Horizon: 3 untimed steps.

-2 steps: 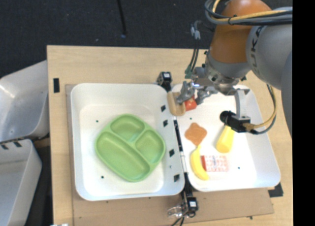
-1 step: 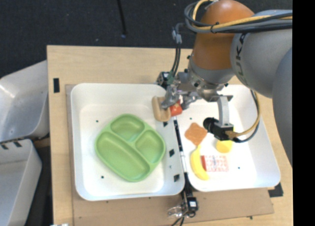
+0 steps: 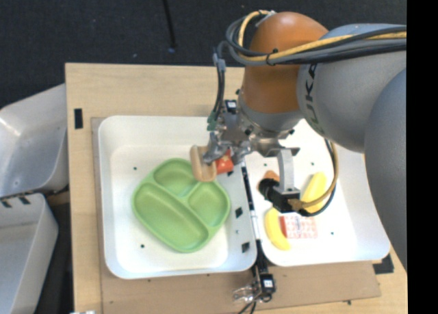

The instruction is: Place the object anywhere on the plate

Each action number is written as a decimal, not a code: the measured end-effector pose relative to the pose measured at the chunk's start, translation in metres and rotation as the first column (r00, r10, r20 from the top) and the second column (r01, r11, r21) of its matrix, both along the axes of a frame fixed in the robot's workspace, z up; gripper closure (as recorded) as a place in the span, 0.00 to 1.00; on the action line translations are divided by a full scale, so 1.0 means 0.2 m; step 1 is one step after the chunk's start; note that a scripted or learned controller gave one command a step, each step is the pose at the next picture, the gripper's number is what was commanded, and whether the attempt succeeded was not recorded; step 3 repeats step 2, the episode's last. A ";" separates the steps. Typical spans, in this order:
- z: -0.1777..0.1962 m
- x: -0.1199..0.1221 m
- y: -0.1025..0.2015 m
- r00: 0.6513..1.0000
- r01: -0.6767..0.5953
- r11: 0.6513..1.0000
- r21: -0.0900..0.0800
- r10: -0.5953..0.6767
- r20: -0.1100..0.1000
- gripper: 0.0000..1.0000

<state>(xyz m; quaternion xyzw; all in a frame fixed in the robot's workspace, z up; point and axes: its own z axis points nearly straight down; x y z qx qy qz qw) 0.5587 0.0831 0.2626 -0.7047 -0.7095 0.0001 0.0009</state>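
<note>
A light green divided plate (image 3: 179, 204) lies in the left bin (image 3: 116, 169). My gripper (image 3: 212, 161) hangs over the plate's upper right rim, reaching down from the orange-banded wrist. A small tan block (image 3: 201, 165) sits between its fingers, held just above the plate's edge. A small red-orange piece (image 3: 224, 164) shows right beside the block, at the divider between the bins; whether it is held I cannot tell.
The right bin (image 3: 356, 237) holds two yellow banana-like pieces (image 3: 276, 230) (image 3: 315, 187), a red-and-white card (image 3: 301, 227) and a small orange item (image 3: 271, 176). The arm covers most of that bin's upper part. White bare floor surrounds the plate in the left bin.
</note>
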 end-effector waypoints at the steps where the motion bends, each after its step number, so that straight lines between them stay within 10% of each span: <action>1: -0.08 -0.04 0.25 1.000 0.000 1.000 -0.001 0.000 -0.002 1.00; 2: -0.08 -0.04 0.24 1.000 0.004 1.000 -0.001 -0.004 0.000 0.00; 3: -0.08 -0.04 0.24 1.000 0.004 1.000 -0.001 -0.004 0.000 0.00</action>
